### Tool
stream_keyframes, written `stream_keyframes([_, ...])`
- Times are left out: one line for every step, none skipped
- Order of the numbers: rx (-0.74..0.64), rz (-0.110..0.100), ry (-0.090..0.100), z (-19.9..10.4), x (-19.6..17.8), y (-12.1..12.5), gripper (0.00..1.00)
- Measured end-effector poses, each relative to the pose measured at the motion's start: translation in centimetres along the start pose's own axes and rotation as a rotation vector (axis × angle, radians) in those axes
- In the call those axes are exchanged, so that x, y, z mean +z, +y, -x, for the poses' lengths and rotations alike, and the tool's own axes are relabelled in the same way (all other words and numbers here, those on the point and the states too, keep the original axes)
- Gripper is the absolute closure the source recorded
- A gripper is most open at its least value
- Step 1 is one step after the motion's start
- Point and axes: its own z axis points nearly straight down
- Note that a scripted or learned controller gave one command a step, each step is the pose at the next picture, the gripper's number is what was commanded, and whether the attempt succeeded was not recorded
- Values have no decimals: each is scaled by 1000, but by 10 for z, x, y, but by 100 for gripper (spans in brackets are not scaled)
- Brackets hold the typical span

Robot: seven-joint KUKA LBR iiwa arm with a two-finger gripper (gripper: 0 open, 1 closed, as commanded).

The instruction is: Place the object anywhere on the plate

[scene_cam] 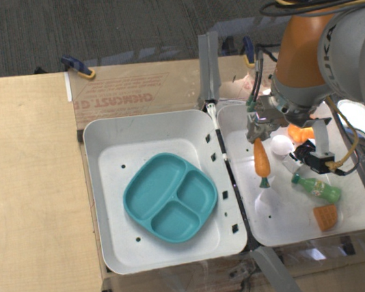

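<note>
Teal plastic, the divided plate [170, 197] lies bare in the left bin [102, 184], at nine o'clock from the carrot [261, 159]; the carrot hangs upright beneath the gripper [258, 133], jaws apparently pinching its top; lift clear of the bins' shared rim, carry left, release low over a compartment.

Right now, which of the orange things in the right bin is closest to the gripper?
The carrot, long with a green tip, hanging right under the gripper. The orange piece lies far off near the bin's front edge, past the green bottle.
</note>
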Motion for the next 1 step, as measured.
stream_keyframes([30,-1,1,-83,0,-39,100])
